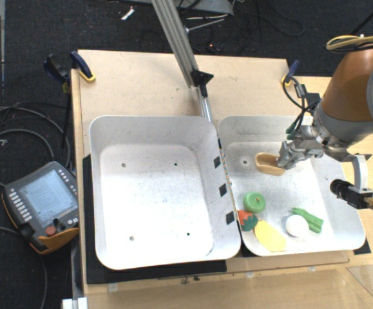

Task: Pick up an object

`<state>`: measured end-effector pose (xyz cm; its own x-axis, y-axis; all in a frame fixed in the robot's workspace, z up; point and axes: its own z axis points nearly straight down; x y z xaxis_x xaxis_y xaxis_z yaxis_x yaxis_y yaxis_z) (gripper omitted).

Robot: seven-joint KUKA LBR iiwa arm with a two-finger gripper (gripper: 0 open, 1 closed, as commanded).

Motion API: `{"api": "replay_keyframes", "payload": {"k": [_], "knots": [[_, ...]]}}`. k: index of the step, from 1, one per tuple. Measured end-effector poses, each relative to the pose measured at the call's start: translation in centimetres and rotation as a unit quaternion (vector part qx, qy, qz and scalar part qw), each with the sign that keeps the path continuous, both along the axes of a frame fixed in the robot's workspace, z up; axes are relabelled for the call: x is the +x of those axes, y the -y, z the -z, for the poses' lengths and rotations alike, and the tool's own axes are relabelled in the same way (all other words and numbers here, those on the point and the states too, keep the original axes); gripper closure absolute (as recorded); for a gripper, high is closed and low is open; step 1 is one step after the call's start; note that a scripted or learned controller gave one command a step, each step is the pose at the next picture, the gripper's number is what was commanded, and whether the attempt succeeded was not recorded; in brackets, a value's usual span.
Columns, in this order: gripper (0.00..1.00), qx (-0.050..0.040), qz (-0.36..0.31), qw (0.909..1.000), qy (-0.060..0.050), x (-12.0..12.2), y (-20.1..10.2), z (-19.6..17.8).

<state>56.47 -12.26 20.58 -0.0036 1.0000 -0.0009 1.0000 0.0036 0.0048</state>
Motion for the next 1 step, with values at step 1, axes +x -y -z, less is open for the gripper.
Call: {"api": "replay_keyframes", "payload": {"k": [1], "knots": [[1.00,0.0002,0.001,1.0000,-0.002,0.04,-0.03,0.16]]}}
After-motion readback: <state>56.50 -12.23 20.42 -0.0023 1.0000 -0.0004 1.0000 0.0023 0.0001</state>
